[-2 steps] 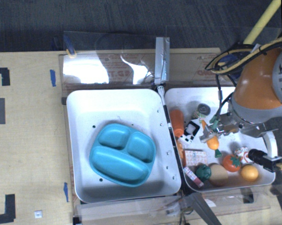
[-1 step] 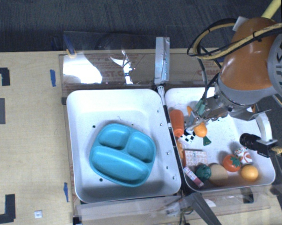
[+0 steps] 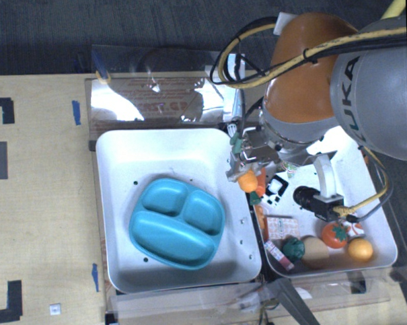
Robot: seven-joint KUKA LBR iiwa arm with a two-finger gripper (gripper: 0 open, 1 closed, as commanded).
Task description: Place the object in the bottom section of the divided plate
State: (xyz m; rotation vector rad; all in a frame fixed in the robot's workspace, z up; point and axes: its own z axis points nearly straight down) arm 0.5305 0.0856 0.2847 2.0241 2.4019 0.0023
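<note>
A light blue divided plate [image 3: 177, 223] lies in the left white bin [image 3: 123, 162], with two small sections on its far side and one long section along its near side. My gripper [image 3: 246, 177] hangs over the wall between the two bins, just right of the plate's upper right corner. It is shut on a small round orange object [image 3: 247, 183], which shows at the fingertips. The plate's sections hold nothing.
The right bin [image 3: 385, 231] holds a tomato [image 3: 334, 235], an orange ball [image 3: 360, 250], a beige piece [image 3: 316, 249], a dark green piece [image 3: 293, 247] and a printed carton [image 3: 279, 227]. The arm's bulk covers that bin's far half.
</note>
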